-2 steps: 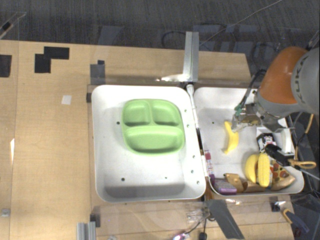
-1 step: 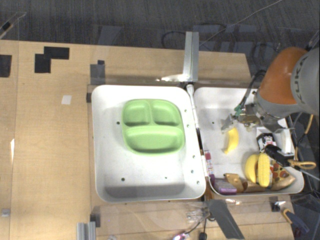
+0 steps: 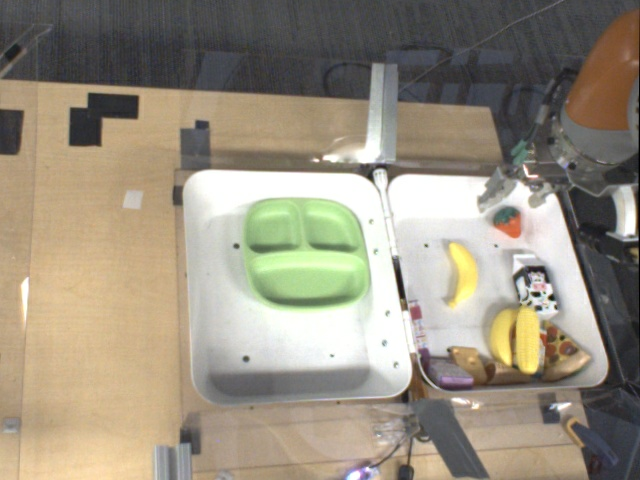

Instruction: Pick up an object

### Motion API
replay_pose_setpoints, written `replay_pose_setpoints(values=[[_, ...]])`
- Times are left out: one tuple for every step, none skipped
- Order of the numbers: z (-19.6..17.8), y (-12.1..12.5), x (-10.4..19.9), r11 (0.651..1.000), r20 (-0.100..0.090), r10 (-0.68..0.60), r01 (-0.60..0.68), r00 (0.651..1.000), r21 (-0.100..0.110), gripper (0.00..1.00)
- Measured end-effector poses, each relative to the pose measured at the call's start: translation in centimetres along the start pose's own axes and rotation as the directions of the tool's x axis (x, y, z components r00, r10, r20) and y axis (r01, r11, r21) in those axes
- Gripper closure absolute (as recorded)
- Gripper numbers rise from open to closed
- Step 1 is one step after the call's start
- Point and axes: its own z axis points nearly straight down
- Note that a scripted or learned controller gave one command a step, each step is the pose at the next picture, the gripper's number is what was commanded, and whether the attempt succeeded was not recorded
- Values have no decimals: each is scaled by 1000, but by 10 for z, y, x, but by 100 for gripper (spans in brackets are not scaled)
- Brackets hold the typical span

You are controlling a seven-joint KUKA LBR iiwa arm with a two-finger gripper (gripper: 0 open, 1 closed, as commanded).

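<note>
My gripper (image 3: pixel 517 194) hangs over the far right corner of the right bin (image 3: pixel 430 208), its two fingers spread apart and nothing between them. Just below the fingertips lies a small red toy with a green top (image 3: pixel 509 222). A yellow banana (image 3: pixel 460 273) rests in the middle of that bin. Toward the right wall sits a black-and-white carton (image 3: pixel 533 286). Near the front right are two yellow pieces side by side (image 3: pixel 515 336), a pizza slice (image 3: pixel 562 352), a brown item (image 3: pixel 470 361) and a purple item (image 3: pixel 450 375).
The left bin (image 3: pixel 215 298) holds a green divided plate (image 3: pixel 305 250). A metal divider post (image 3: pixel 383 108) stands behind the seam between the bins. Cables run behind the right bin by the arm's orange band (image 3: pixel 608 68).
</note>
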Motion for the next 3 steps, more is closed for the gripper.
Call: replay_pose_setpoints(values=[[112,-43,35,994,-2,-106,106,994,1,0],[100,-41,35,994,0,-106,106,994,-5,100],[-11,-43,106,1000,-2,-9,9,1000,2,100]])
